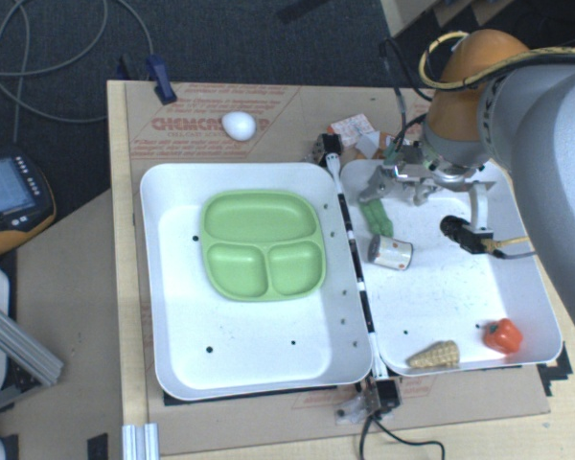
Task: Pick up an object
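Note:
My gripper [401, 188] hovers over the back left corner of the right bin [517, 286], reaching in from the right. Just below it, by the bin's left wall, lies a green pod-shaped object [379, 220], very close to the gripper's left side. I see nothing held. A small silver-and-white can [391, 253] lies on its side a little nearer the front. At the bin's front edge rests a tan waffle cone [433, 356], with a red pepper-like toy [503, 335] to its right.
The left bin [172, 324] holds a green divided plate [264, 244]. Behind the bins on the cardboard sit a white egg [238, 125], a blue clip [160, 80] and a crumpled wrapper [355, 130]. The divider between the bins [355, 257] runs close to the pod.

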Robot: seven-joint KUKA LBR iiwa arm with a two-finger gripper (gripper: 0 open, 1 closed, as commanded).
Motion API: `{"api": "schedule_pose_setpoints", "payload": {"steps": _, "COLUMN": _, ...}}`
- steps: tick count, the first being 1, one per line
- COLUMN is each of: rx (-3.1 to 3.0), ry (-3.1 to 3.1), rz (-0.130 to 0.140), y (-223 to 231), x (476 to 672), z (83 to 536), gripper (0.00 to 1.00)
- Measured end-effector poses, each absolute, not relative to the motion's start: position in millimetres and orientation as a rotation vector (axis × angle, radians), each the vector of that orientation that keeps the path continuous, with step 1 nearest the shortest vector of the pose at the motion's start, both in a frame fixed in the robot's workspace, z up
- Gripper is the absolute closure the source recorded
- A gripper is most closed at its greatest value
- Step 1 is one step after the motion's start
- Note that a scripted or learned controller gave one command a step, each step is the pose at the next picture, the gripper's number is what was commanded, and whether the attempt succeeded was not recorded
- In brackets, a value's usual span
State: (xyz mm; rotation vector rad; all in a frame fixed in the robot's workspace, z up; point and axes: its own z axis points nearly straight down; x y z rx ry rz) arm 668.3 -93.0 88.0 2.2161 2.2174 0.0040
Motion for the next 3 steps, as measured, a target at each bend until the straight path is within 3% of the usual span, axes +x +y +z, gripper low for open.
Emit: {"api": "schedule_pose_setpoints", "payload": {"steps": 3, "rx": 2.216, "ry": 2.218, "rz": 0.004, "y": -93.8, "x": 668.3, "z": 88.0, "gripper": 0.0}}
